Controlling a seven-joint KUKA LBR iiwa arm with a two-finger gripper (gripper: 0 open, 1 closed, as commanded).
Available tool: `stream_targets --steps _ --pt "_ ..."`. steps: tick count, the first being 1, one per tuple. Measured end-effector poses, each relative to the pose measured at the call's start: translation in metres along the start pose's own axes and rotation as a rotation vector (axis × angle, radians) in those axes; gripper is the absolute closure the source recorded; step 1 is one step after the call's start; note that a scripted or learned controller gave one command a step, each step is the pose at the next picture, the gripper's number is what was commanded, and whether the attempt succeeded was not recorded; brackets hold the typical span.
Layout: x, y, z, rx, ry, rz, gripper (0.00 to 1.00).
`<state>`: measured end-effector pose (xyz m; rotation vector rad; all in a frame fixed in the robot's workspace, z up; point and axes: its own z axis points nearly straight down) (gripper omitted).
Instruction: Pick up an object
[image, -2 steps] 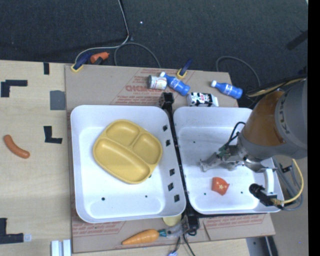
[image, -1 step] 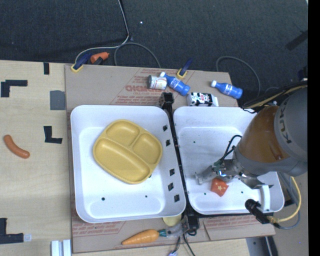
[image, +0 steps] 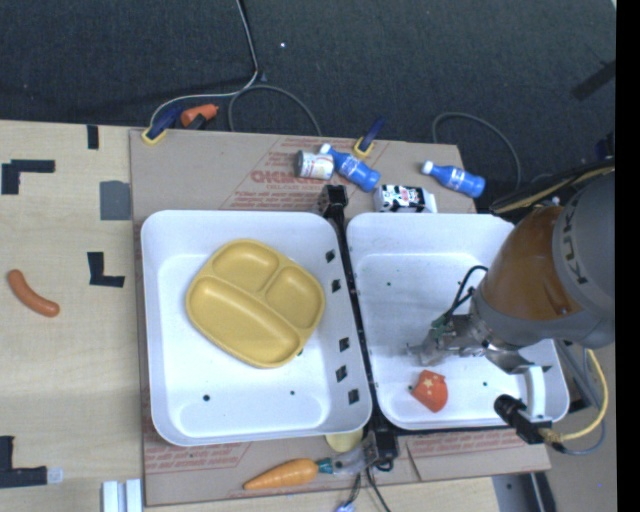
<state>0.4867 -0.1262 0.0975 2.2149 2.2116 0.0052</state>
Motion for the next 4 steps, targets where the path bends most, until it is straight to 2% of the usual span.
stream_targets --steps 1,2,3,4 --pt "-0.057 -0.003 -0.019 0.011 0.006 0.000 1.00" --pt "-0.060 0.001 -0.123 0.000 0.002 -0.003 1.00" --pt "-0.010 0.000 -0.146 0.008 0.007 -0.008 1.00" --pt "0.020 -0.001 -0.154 0.010 0.007 -0.006 1.00"
